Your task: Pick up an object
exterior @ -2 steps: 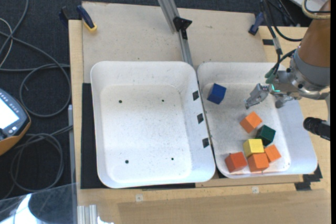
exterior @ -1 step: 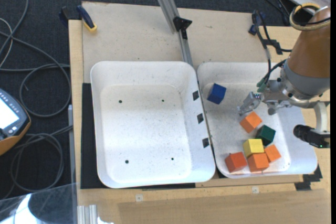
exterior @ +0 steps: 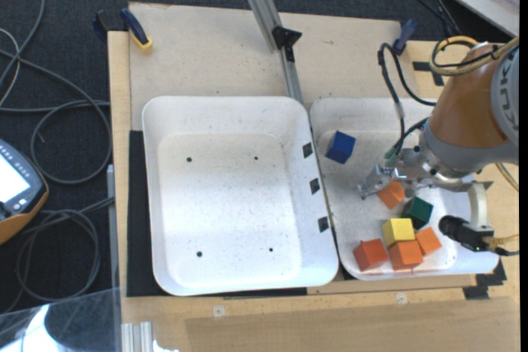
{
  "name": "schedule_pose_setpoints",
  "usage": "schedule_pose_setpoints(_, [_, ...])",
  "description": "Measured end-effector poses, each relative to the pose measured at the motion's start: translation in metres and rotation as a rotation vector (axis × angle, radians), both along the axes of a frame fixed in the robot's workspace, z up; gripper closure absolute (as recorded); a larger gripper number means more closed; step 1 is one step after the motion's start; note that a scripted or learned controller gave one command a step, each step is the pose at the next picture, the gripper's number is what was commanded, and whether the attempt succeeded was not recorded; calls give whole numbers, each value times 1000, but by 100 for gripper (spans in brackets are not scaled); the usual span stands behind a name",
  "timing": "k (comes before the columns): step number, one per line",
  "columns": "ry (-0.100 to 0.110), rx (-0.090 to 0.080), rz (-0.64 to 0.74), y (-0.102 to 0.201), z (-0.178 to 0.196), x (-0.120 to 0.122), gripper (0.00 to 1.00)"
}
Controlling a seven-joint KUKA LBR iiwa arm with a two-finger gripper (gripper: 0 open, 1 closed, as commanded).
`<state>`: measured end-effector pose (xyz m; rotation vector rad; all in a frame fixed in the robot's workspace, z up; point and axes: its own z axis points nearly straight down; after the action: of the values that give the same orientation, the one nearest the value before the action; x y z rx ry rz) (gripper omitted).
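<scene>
You're looking at a plywood bench (exterior: 206, 45) on dark carpet, bearing two speckled white bins. In the right bin (exterior: 363, 113) the gripper (exterior: 381, 184) hangs low, metal fingers around a small orange block (exterior: 392, 194) (whether they actually pinch it, you cannot tell). Just beyond the fingers sits a dark green cube (exterior: 419, 211), then yellow and orange blocks clustered; a blue cube (exterior: 340, 147) lies apart.
</scene>
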<state>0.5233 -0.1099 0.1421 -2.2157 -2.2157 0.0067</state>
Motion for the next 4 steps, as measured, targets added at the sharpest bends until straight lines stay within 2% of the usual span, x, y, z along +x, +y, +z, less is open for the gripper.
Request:
schedule_pose_setpoints(1, [-22, -7, -2, -2, -26, 4, 0])
schedule_pose_setpoints(2, [-27, -8, 0, -2, -15, 6, 100])
schedule_pose_setpoints(3, [-15, -4, 2, -6, 40, 17, 100])
schedule_pose_setpoints(4, [-15, -4, 2, -6, 87, 19, 100])
